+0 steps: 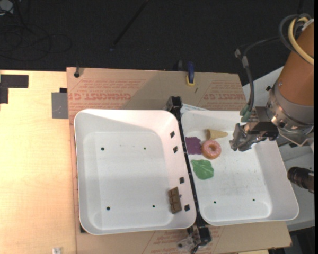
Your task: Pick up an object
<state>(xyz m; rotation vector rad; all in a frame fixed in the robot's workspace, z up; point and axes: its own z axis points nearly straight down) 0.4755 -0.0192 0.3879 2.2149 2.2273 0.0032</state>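
Four small objects sit in the right bin (pixel 275 205); your nearest, the pink donut (pixel 211 150), lies just left of the gripper (pixel 240 143), whose finger spread I cannot tell.

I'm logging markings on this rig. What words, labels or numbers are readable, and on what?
"CHEMCAST" or similar, red print seen upside down on the cardboard behind the left bin; the letters are unsure.
The same print behind the right bin: partly hidden.
Red print on the cardboard's front edge: too blurred to read.
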